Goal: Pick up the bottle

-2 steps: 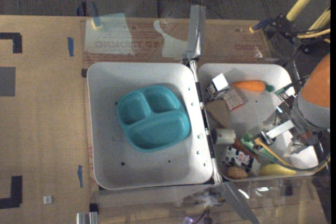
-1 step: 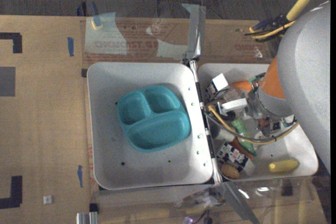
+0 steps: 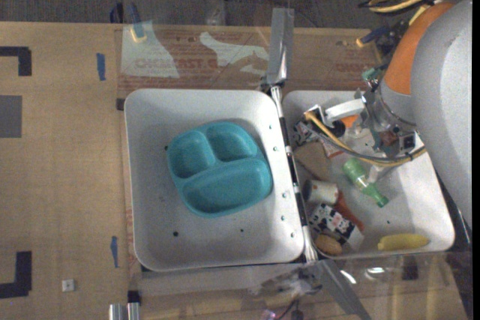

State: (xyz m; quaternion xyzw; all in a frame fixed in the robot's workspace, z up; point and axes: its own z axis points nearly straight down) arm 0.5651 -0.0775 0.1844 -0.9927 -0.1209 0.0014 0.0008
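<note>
Approach step. The bottle [image 3: 364,182], green, lies tilted in the right bin [image 3: 427,183], right of the clutter. The gripper [image 3: 375,133] hovers just beyond it; its opening cannot be determined. Next move requires descent onto the bottle's body.

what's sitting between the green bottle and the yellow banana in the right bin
In the camera view, nothing: a bare stretch of white bin floor separates the green bottle from the yellow banana. The clutter lies further left.

The tan bench [image 3: 60,161] bears two white bins [image 3: 142,183], with perhaps black tape marks [image 3: 16,60].
</note>
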